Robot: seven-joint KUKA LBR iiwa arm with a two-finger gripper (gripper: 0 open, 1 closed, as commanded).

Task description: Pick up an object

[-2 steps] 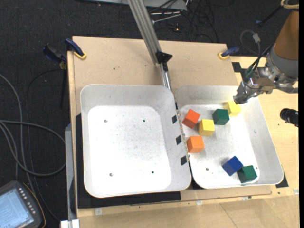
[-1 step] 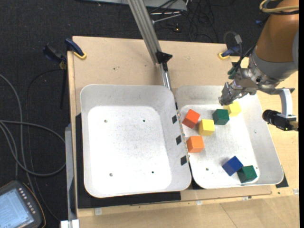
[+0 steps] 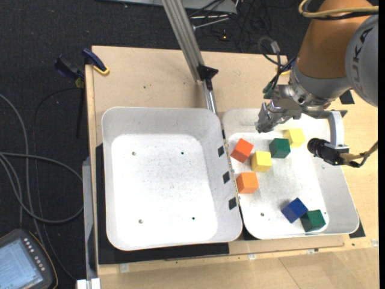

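Nearest, a dark green block (image 3: 313, 220) and a blue block (image 3: 294, 209) sit at the right bin's (image 3: 337, 188) front edge. Behind them lie an orange block (image 3: 247, 182), a yellow one (image 3: 261, 161), another orange (image 3: 242, 150), a green (image 3: 280, 147) and a pale yellow (image 3: 294, 137). The hand (image 3: 265, 124) hovers near the far rim, holding nothing; I cannot tell its state. Judging by this, the approach is under way: next, centre over one block and descend.

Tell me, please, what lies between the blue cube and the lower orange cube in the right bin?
In the camera view, just bare white bin floor separates the blue cube from the orange cube.
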